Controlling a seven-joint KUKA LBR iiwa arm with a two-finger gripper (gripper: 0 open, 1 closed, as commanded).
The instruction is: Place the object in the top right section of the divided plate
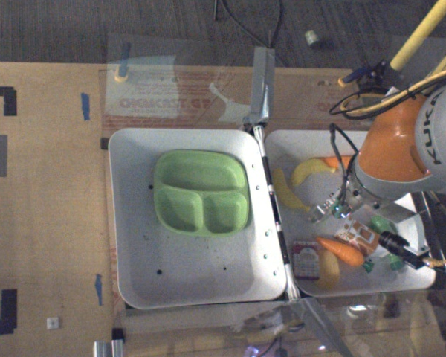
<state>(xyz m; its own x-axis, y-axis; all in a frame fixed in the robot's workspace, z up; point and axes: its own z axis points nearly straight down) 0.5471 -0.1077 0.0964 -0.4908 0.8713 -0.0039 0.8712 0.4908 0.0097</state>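
Hovering over the right bin (424, 274), my claw (334, 208) sits low in the middle of the frame's right half, and I cannot tell from here how it is set, nor see anything caught in it. Just left of it lies a yellow banana (286, 190); above it, toward the bin's upper wall, a second yellow piece (310, 169) rests beside something orange. Below and right of me is a carrot (342, 251), with a pale potato-like lump (328, 268) and a small red-and-white packet (305, 259) at the bin's lower left. Which of these is my object I can only guess; the banana is nearest. The green divided plate (201, 191) waits in the left bin (134, 259), well apart, across the metal rail between bins. To do this well, I judge I should settle squarely on one item, lift clear of the rail, and aim for the plate's upper right, checking which compartment that truly is.
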